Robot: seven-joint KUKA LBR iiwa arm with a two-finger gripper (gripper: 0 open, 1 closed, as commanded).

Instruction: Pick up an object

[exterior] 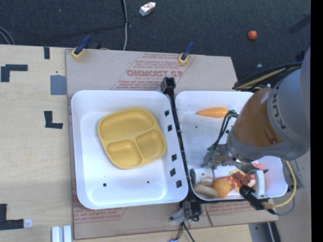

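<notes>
My arm reaches in from the right over the right bin [189,105]. The gripper [214,159] hangs low in that bin, just above a cluster of small objects at the bin's front edge. In that cluster lie a white cup-like piece [202,175], an orange ball [221,186], a tan oblong piece [204,190] and a red and yellow item [241,178]. An orange carrot [213,113] lies apart at the back of the bin. The wrist covers much of the bin's right half.
A yellow divided tray [132,137] lies in the left bin [86,185]. Black clips [171,130] line the wall between the two bins. A cable [123,19] runs across the dark floor behind the bench.
</notes>
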